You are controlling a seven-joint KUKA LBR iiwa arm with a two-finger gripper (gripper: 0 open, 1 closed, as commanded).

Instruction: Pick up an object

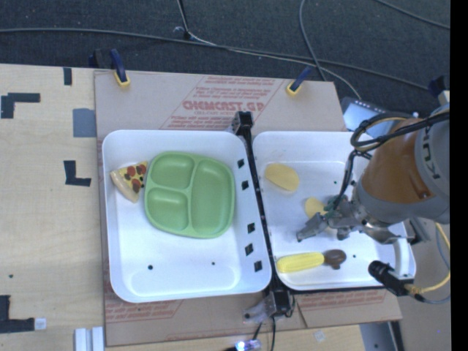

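A cardboard-covered bench (219, 101) carries two bins. In the right bin (292, 143), the end effector (311, 229), spread and empty, hovers near a corn cob (300, 262) at six o'clock; lower squarely before closing.

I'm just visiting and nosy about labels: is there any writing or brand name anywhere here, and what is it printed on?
"CHEMCAST GP": red print, upside down, on the brown board under the two white bins.
Smaller red lines above and below that print: too blurred to read.
Faint red print on the board's front edge below the bins: too small to read.
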